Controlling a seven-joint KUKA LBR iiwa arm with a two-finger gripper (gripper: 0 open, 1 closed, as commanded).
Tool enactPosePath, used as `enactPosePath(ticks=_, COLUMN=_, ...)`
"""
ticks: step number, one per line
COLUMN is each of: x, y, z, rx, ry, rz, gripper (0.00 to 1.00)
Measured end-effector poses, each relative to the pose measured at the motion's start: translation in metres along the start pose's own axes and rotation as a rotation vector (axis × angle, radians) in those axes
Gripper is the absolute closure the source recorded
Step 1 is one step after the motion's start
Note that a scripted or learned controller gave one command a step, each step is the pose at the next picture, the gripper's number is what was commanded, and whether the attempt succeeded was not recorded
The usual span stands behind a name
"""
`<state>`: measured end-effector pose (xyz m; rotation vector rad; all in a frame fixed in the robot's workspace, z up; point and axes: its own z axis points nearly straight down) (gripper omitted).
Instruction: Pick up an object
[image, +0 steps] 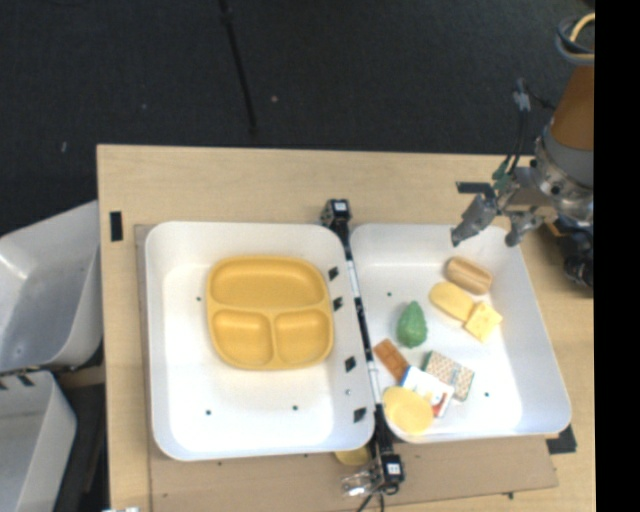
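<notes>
The jaws (490, 222) hang at the upper right of the frame, fingers spread apart with nothing between them. Just below lies the bread roll (468, 275), its long axis running left to right, in the right bin (530, 400) on the table (250, 180).

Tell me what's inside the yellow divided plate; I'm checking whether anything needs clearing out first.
Nothing visible: the yellow divided plate, in the left bin, shows three bare compartments. Whatever lies beneath it is covered.
</notes>
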<state>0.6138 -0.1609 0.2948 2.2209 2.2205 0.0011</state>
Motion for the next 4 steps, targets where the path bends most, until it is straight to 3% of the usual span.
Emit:
enactPosePath(ticks=1, x=0.023, y=-0.023, z=0.173, rx=0.010, ry=0.002, rz=0.001, gripper=0.00)
enactPosePath(ticks=2, x=0.058, y=-0.050, z=0.195, rx=0.004, ry=0.001, rz=-0.002, gripper=0.00)
enactPosePath(ticks=3, x=0.056, y=-0.048, z=0.183, rx=-0.002, ry=0.000, rz=0.007, gripper=1.00)
enactPosePath(ticks=4, x=0.118, y=0.060, z=0.087, rx=-0.015, ry=-0.001, rz=-0.009, gripper=1.00)
